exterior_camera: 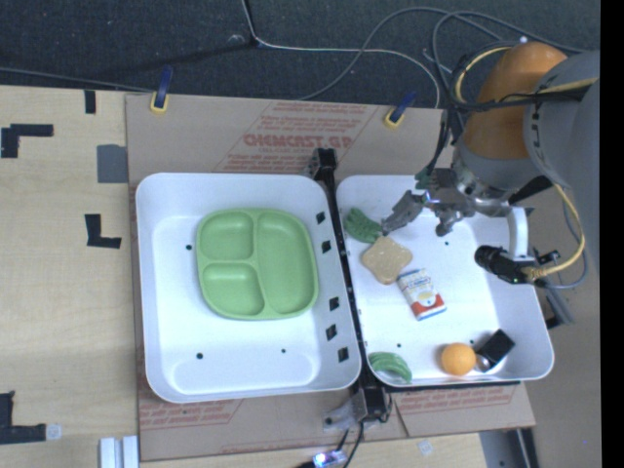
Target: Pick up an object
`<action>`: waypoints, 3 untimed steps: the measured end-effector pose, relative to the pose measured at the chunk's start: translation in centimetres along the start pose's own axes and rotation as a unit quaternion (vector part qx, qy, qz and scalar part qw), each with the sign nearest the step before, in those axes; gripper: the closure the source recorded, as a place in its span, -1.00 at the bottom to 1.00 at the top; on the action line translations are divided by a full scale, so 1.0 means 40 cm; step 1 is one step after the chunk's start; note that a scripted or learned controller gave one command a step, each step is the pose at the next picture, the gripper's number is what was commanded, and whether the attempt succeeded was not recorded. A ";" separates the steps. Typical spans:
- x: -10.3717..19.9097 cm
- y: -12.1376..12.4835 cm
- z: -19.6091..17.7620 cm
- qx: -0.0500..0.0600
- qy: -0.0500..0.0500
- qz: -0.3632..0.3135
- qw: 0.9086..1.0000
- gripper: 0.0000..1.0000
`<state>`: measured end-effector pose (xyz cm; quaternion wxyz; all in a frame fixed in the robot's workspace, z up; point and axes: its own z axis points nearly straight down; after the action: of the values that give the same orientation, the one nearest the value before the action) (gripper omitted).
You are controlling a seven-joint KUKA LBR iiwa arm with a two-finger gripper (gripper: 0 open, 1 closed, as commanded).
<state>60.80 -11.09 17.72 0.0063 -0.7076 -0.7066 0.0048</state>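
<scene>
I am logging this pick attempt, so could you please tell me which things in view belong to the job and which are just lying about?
Job: gripper; toast slice; green piece; small carton; orange.

Lying about: green divided plate; cables; blue-and-yellow clamps.

You can't read the red print on the small carton (422,294), too small. Arm (531,96) is cut off by the right edge, so upper links are out of frame. Wrist body covers part of the right bin's (507,310) back wall. Black object (495,348) at the front right corner is partly behind the orange ball (456,359); can't tell what it is. Green item (392,366) at the front rim is too small to ID. Cardboard (292,139) lettering is faint, only partly legible. Gripper (421,214) fingertips are blurry.
</scene>
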 end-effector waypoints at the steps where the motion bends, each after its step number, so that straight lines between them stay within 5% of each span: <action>1: 0.001 0.008 -0.020 -0.007 -0.001 -0.002 1.000 -1.00; 3: 0.012 -0.008 0.228 -0.006 -0.002 -0.001 1.000 -1.00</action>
<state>60.35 -10.61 8.59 0.0009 -0.7066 -0.7076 0.0018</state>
